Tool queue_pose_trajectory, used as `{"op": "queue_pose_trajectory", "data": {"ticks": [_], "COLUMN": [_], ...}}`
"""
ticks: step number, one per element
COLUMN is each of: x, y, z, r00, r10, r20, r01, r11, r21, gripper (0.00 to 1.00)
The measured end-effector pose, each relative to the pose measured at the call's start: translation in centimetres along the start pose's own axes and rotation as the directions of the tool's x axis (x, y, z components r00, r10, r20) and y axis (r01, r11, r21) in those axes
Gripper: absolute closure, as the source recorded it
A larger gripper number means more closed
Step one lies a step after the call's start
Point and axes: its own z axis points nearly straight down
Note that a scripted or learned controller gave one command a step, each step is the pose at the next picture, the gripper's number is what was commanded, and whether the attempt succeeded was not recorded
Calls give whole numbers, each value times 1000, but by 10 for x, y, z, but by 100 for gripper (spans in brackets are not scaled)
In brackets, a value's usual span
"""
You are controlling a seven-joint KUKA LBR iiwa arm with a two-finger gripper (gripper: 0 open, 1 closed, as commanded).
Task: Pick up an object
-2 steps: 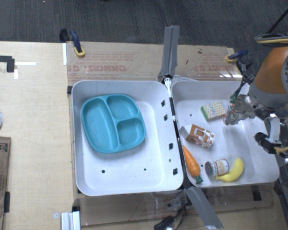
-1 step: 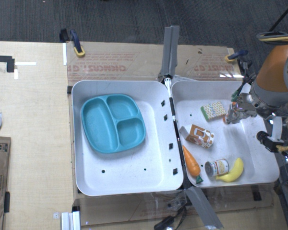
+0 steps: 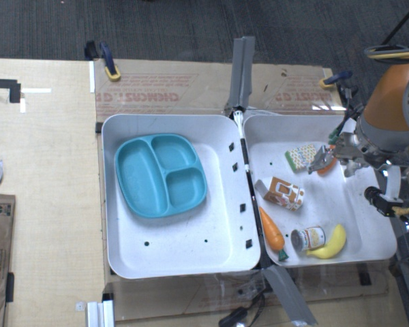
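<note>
- Two white bins sit side by side; the left bin (image 3: 123,251) holds a blue tray (image 3: 161,176).
- Gripper (image 3: 322,161) hangs low in the right bin (image 3: 368,240), clenched on a small orange piece (image 3: 326,167) beside a dotted packet (image 3: 301,157).
- Carton (image 3: 284,193), carrot (image 3: 272,231), can (image 3: 309,238) and banana (image 3: 329,242) lie nearby.

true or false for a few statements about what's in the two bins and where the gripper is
1. A blue divided plate lies in the left bin. True.
2. The banana lies in the left bin. False: it lies in the right bin, beside the can.
3. The carrot lies by the divider at the right bin's left edge. True.
4. The gripper is over the blue plate. False: it is over the right bin, near a small patterned packet.
5. The plate holds a carton. False: the carton lies in the right bin.
</note>
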Motion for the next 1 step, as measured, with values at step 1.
{"op": "queue_pose_trajectory", "data": {"ticks": [1], "x": [7], "y": [30], "z": [22], "r00": [1000], "r10": [-5], "r20": [-2], "r01": [5], "r11": [1000], "r21": [-9], "gripper": [0]}}
